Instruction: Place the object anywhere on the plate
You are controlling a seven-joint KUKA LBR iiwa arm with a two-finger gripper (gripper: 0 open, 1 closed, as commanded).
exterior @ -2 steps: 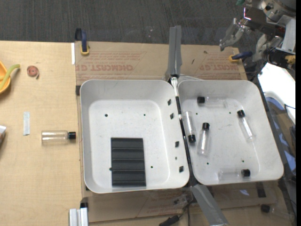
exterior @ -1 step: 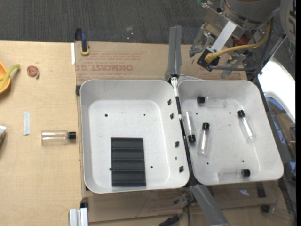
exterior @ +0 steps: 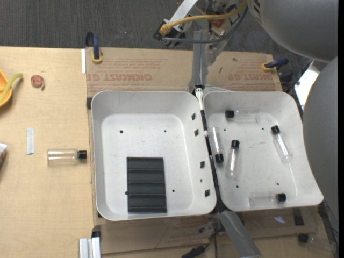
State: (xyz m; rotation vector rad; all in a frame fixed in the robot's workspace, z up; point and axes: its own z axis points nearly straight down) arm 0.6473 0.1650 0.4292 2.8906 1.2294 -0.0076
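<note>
A black ribbed plate lies flat in the left bin, near its front edge. Several clear vials with black caps lie scattered in the right bin: one at the back, one at the right, one in the middle, one along the left wall and one at the front. My gripper hangs on a thin grey stem over the back rim where the two bins meet, above the vials and touching none. Nothing shows in its grasp.
Another clear vial lies on the wooden bench left of the bins, with a white strip, a pink disc and a yellow object farther left. Clamps hold the cardboard behind the bins. The grey arm looms at the top right.
</note>
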